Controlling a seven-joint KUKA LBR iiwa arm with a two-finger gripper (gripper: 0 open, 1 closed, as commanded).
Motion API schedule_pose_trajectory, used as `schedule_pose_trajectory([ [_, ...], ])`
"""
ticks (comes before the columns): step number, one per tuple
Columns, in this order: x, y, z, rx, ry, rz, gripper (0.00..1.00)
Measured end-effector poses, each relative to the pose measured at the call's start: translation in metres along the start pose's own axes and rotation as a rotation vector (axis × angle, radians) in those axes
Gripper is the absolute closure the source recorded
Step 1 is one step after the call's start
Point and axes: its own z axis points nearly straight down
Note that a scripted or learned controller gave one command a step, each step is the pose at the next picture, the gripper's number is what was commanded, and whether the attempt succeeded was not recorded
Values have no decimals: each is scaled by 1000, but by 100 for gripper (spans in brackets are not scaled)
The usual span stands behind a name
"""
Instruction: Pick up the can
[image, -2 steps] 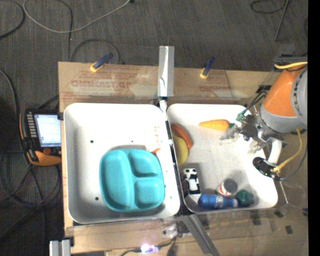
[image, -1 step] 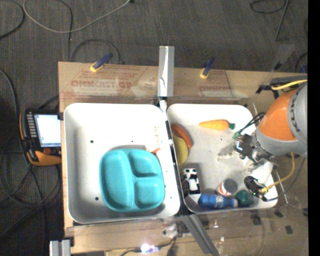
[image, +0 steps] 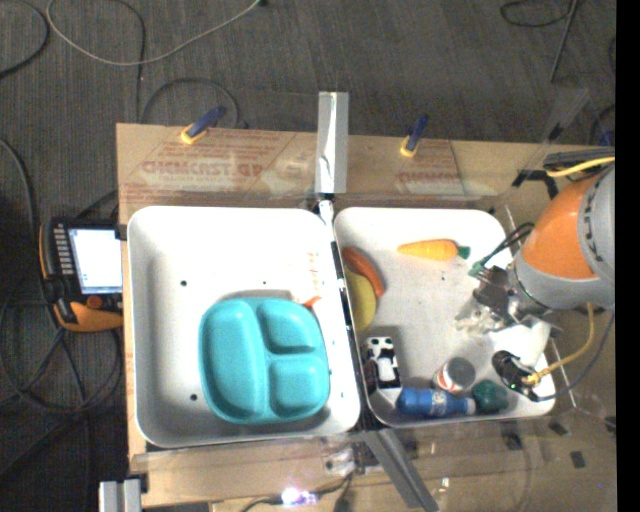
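One can (image: 455, 376) — near bin's (image: 420, 216) edge.

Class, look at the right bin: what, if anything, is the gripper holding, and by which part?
Nothing seen held. The gripper is above the bin floor; the can lies apart from it, nearer the front.

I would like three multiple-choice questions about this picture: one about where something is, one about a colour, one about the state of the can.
1. Where does the carrot lie?
A. In the right bin, near its far wall
B. On the divided tray
C. On the floor

2. What colour is the divided tray in the left bin?
A. Red
B. Turquoise
C. Black

3. How is the can now?
A. Lying in the left bin
B. Resting in the right bin, beside the blue bottle
C. Standing on the tray

Answers: 1 A, the carrot lies by the far wall. 2 B, the tray is turquoise. 3 B, the can sits near the front wall.
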Motion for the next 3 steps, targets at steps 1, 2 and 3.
schedule_pose_trajectory([
  [1, -17, -10, -73, 13, -12, 142, 100],
  [2, -17, -10, -73, 13, -12, 141, 0],
  [3, -15, -45, -10, 16, -10, 213, 0],
])
